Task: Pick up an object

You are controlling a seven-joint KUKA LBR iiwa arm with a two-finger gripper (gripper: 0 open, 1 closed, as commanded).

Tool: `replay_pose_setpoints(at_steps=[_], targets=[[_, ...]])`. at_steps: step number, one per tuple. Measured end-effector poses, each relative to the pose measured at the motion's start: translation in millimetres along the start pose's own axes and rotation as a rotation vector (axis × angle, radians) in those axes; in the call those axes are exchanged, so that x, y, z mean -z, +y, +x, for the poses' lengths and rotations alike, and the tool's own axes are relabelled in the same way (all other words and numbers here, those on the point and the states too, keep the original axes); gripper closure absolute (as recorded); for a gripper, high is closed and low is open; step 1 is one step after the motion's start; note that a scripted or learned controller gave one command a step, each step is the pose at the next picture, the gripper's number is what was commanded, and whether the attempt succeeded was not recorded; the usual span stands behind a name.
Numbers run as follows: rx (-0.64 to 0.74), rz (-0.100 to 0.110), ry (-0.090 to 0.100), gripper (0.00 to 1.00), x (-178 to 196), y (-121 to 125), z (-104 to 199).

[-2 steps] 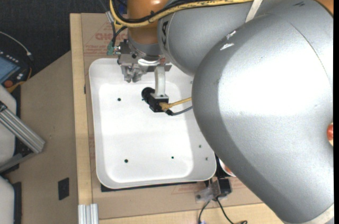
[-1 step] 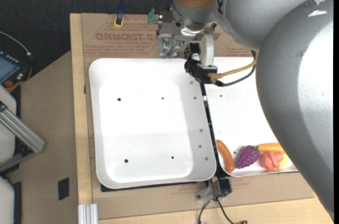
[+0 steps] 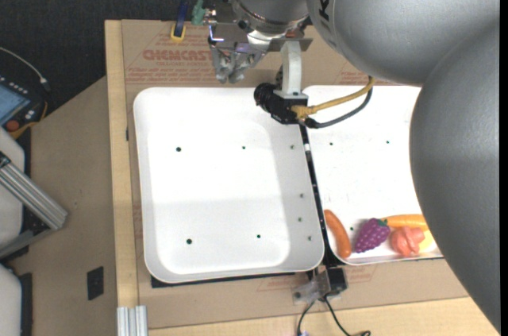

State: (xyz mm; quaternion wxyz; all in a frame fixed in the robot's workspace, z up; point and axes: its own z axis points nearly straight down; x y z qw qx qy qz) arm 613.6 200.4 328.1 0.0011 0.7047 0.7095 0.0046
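Camera view looks down on two shallow white plastic bins sitting side by side on a brown cardboard-covered table (image 3: 119, 168). Left bin (image 3: 159, 128) is glossy with rounded corners and a few small dark dots on its floor. Right bin (image 3: 357, 160) is partly covered by the huge smooth grey arm (image 3: 429, 17) sweeping in from three o'clock, so its far side is cut off.

Down at the five o'clock corner of that right bin sits a cluster of toy food: an orange-red sausage shape (image 3: 337, 233), a knobbly purple grape bunch (image 3: 370, 234), a pinkish-red lump (image 3: 406, 241) and an orange carrot-like piece (image 3: 406, 221) with something yellow beneath it, half hidden by the arm.

Up at twelve o'clock, under the orange band, the tool (image 3: 232, 71) hangs over the cardboard just beyond the left bin's rim, well apart from the toys. It's a tangle of metal and wires, and I cannot tell whether it is released or clenched.

Red print on the cardboard reads something like "CHEMCAST", partly blocked. White letters on the arm are cut off.
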Motion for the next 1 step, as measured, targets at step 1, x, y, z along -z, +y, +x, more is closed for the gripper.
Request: replay_pose_setpoints(at_steps=[1], targets=[[-0.003,0.011,-0.003,1.00,23.6,-47.2,11.4]])
